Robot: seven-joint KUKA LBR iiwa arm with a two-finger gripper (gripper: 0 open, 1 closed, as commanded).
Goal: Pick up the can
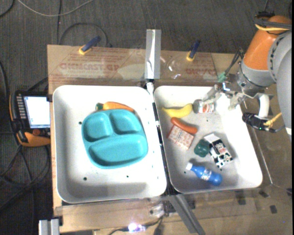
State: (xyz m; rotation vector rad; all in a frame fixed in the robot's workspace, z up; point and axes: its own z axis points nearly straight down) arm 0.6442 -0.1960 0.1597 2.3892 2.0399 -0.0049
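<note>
The can [204, 105] is small and silvery with a red label. It lies on its side at the back of the right bin [245, 180], just right of a yellow banana [179, 110]. My gripper [224, 96] hangs at the bin's back right corner, right beside the can's right end. The wrist hardware hides whether it touches the can. The grey arm with its orange band [264, 48] reaches in from the upper right.
The right bin also holds a red sausage [184, 126], a pink packet [180, 137], a dark green object [202, 149], a white and black box [220, 152] and a blue bottle [205, 175]. In the left bin [68, 180], a teal divided tray [115, 136] lies with an orange item [116, 105] behind it.
</note>
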